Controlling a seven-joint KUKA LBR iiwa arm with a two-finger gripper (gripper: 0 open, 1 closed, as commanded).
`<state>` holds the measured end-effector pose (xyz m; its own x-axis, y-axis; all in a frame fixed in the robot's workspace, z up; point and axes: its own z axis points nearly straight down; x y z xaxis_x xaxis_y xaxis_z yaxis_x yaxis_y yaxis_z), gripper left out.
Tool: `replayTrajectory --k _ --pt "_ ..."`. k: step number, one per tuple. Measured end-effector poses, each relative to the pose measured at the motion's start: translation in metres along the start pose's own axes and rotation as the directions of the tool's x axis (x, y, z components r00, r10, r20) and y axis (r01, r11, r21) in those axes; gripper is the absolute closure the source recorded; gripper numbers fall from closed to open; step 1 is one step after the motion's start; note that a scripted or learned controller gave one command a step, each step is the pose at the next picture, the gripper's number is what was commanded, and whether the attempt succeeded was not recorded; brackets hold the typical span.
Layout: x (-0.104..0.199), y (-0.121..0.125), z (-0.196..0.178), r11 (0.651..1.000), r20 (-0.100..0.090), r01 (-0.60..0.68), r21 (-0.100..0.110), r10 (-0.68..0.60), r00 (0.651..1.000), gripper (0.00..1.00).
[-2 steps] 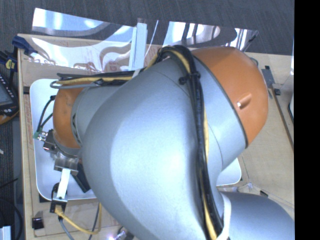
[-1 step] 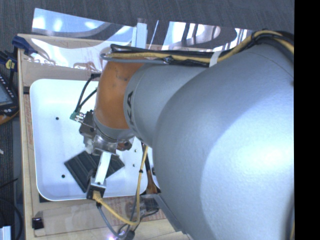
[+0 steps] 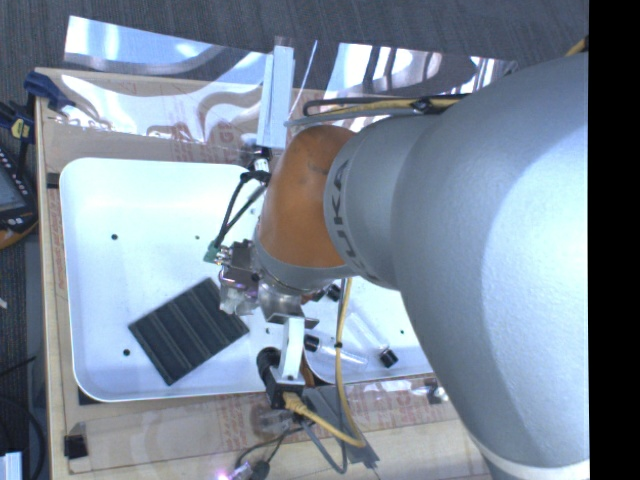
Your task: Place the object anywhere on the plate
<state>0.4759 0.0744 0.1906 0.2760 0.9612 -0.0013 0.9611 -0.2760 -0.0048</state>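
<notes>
A dark grey ribbed rectangular object (image 3: 188,331) lies flat and turned at an angle in the lower part of the left bin (image 3: 120,218). My gripper (image 3: 234,290) hangs below the orange-banded wrist (image 3: 300,208), right at the object's upper right corner; from above I cannot tell whether it touches the object. A curved white rim of the plate (image 3: 355,370) peeks out beneath the arm in the right bin, and the arm hides the rest of the plate.
The big grey arm (image 3: 480,258) covers most of the right bin. A yellow cable (image 3: 340,388) and black cables trail from the wrist over the front bench edge. Shiny foil lines the back wall (image 3: 160,58).
</notes>
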Motion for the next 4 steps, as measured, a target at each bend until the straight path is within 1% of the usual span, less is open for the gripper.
replayTrajectory --k 1,2,3,4 --pt "0.079 -0.025 0.074 0.972 0.004 -0.237 0.004 0.237 0.972 1.0" --pt "-0.001 0.002 0.0 0.953 -0.001 -0.302 0.0 0.302 0.953 1.0" --pt "0.072 0.038 0.019 0.898 0.001 -0.441 0.002 0.441 0.898 1.0" --pt "0.092 0.09 0.085 0.768 0.001 -0.64 0.002 0.64 0.768 1.0"
